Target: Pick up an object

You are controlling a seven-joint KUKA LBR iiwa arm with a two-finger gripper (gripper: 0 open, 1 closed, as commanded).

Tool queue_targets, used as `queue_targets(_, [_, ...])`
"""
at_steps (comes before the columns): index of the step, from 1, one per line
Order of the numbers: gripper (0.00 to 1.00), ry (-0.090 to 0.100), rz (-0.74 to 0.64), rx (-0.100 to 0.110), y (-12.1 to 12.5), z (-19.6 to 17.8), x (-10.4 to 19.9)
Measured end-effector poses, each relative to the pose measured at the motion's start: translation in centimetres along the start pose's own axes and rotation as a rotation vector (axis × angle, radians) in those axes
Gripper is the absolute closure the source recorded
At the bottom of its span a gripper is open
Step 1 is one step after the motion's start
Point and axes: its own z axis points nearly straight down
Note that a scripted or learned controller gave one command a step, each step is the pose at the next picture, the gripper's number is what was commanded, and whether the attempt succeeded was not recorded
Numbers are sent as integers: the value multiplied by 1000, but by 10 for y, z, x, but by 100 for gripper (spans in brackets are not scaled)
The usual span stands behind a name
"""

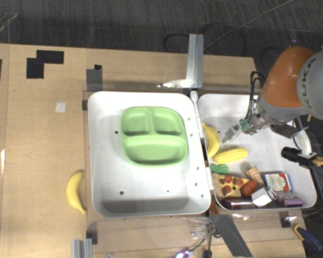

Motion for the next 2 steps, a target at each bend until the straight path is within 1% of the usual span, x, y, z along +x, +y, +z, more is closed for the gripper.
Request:
queue_targets(1, [0, -6, 100, -6, 28, 22, 6])
queue_targets(2, [0, -1, 332, -5, 48, 24, 0])
